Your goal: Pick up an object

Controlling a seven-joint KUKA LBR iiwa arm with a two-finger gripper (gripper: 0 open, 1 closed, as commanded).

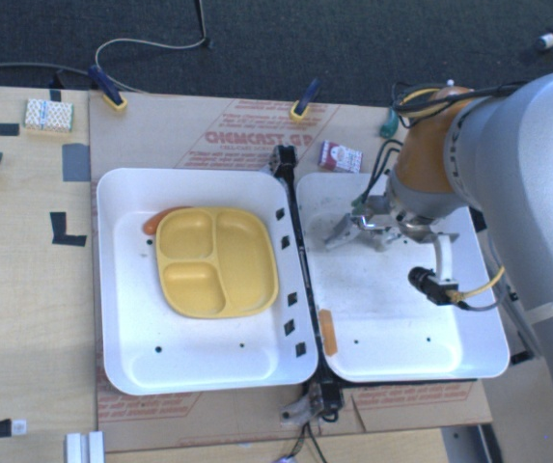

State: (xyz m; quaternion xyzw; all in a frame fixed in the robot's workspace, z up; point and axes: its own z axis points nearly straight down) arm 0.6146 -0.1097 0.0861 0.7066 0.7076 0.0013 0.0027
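End effector (pixel 345 231) — fingers spread, pinching nothing, at your right bin's (pixel 469 360) ten o'clock; orange stick (pixel 327 332) at seven, yellow tray (pixel 216 261) — left bin (pixel 122 355).

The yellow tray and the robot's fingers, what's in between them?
In the camera view, the black clips joining the two bins' rims lie between the yellow tray and the gripper. Past them is bare floor of the right bin.
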